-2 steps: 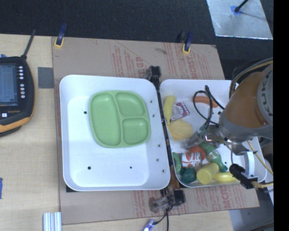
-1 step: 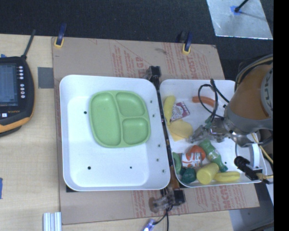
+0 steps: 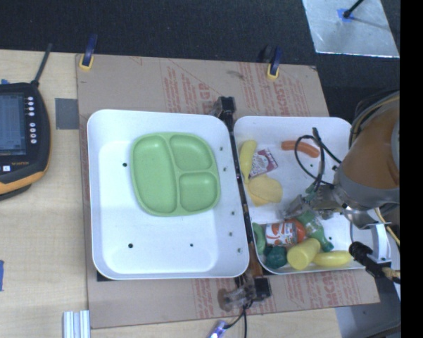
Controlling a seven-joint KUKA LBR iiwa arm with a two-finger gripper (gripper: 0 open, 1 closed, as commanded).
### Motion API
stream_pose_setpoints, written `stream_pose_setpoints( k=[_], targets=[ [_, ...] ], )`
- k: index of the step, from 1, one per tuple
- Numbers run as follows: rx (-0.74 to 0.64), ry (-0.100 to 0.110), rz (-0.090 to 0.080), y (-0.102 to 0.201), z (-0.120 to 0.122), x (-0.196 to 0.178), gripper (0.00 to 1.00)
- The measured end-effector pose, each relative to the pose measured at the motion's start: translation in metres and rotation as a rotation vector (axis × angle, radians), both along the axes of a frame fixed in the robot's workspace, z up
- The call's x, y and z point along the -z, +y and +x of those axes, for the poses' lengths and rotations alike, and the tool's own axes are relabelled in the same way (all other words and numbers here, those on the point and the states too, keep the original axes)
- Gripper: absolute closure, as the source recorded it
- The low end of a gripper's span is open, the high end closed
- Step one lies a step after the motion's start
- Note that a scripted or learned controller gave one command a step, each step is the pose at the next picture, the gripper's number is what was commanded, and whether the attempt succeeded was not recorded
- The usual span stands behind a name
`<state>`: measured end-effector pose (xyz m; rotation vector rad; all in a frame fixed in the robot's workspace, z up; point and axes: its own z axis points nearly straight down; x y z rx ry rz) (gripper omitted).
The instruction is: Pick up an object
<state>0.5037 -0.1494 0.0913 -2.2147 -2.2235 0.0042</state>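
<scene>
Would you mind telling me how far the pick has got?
Done: the arm has reached over the right bin, with the end effector low among the toys. In hand: nothing visibly gripped. Left: grasping and lifting an item; the green plate sits in the left bin.

The green 3-compartment plastic plate [image 3: 175,172] lies in the left shallow white bin [image 3: 112,252]. To its right, the right white bin [image 3: 267,127] holds a pale yellow banana-shaped toy [image 3: 247,157], a small red-and-white packet [image 3: 264,162], an orange sausage-like piece [image 3: 300,146] and 2 yellow pieces [image 3: 317,255]. The grey metal gripper [image 3: 300,206] hangs over that clutter, right of the plate.
</scene>
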Motion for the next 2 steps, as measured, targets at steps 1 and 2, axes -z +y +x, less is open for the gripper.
stream_pose_setpoints(
  k=[1, 2],
  targets=[
    [-0.002, 0.002, 0.000, -0.001, 0.000, -0.010, 1.00],
    [0.000, -0.002, 0.001, 0.074, 0.047, -0.101, 1.00]
  ],
)
